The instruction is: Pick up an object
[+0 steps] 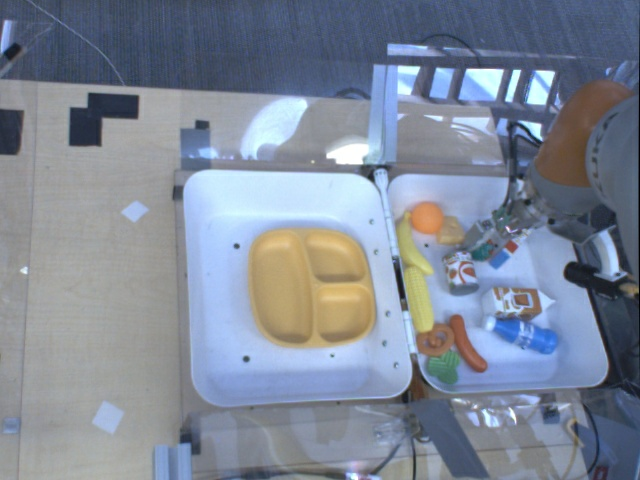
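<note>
A pale wooden bench (90, 298) bearing black square marks stands against dark grey carpet, and two shallow white bins sit on it side by side. The left bin (215, 268) holds a yellow divided plate (310, 286). The right bin (570, 363) holds the loose toys: an orange ball (427, 217), a banana (412, 248), a corn cob (419, 300), a pretzel (435, 341), a green piece (444, 366) too small to identify, a red sausage (468, 343), a blue bottle (524, 335), a small carton (517, 301) and a red-and-white can (461, 271). Print on the carton and can is too blurred to read. The arm (590, 158) is cut off at the right edge. Its gripper (497, 236) hangs low over the right bin, just above the can; whether it is open or holds anything cannot be told.
</note>
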You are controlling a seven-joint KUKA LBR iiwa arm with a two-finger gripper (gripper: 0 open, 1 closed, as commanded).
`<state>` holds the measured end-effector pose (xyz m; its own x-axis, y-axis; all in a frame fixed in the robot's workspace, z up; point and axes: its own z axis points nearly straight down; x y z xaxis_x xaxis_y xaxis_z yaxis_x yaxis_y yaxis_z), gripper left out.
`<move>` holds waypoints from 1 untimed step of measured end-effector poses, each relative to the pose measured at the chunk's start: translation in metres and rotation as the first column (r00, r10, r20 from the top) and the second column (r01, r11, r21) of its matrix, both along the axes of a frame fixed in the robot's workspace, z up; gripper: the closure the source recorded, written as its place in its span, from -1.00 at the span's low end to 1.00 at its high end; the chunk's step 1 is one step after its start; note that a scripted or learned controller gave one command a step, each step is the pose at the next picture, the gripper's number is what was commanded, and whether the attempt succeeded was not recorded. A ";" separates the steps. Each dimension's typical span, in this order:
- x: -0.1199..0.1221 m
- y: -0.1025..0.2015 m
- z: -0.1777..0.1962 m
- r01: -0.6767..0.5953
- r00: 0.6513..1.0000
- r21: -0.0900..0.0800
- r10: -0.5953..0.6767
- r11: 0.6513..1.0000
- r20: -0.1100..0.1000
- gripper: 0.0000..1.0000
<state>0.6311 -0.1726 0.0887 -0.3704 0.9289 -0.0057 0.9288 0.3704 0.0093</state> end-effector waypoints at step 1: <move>0.002 0.001 0.012 -0.008 1.000 -0.002 0.008 1.000 0.006 1.00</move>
